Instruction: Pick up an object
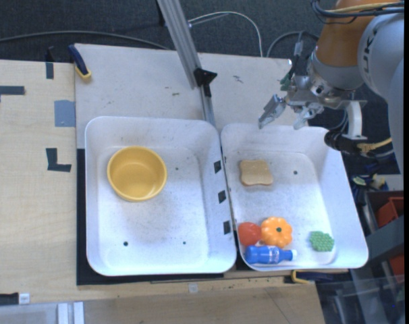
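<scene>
your claw (284, 113) hangs above the far rim of the right bin (339, 181), its two fingers spread apart with nothing between them; one fingertip (265, 121) points down toward the bin's far left corner and the other sits to its right, near the rim. above it you see the grey arm (383, 39) with its orange band (356, 15) reaching in from the right. in the right bin, the things you could pick lie well apart from the claw: a tan slice of toy bread (256, 173) rests flat in the middle of the far half, the nearest item to the claw, and along the near edge sits a cluster, with a red tomato-like piece (250, 233) touching an orange pumpkin (277, 231), a blue bottle (268, 254) lying on its side just in front of those two, and a small green knobbly piece (321, 241) a little to the right, apart from the rest. in the left bin (96, 201) you have a yellow bowl (137, 173) standing upright in the far left part, with the floor around it speckled. the two bins sit side by side, touching along their inner rims, on a black mat on the desk (29, 181). a grey metal pole (181, 32) slants across the far side of the desk, ending near where the bins meet, and a yellow-and-blue clamp (79, 63) lies at the far left corner of the white board behind the bins.
</scene>
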Robot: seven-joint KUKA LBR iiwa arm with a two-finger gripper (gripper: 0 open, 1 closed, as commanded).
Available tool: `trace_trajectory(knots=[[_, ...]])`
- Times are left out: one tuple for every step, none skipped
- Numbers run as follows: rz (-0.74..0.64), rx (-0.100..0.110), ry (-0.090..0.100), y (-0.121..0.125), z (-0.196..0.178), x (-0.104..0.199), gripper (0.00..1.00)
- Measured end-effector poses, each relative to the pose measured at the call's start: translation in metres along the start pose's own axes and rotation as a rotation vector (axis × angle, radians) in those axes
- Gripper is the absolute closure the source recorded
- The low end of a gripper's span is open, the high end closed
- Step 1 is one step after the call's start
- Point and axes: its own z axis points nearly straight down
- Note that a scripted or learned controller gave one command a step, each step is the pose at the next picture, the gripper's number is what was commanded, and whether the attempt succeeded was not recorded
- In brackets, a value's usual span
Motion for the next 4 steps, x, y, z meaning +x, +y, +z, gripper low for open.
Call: trace_trajectory(knots=[[0.000,0.000,0.000,0.000,0.000,0.000,0.00],[0.001,0.006,-0.002,-0.002,0.063,-0.006,0.00],[0.000,0.005,-0.001,-0.004,0.116,0.005,0.00],[0.000,-0.001,-0.003,-0.003,0.156,0.006,0.00]])
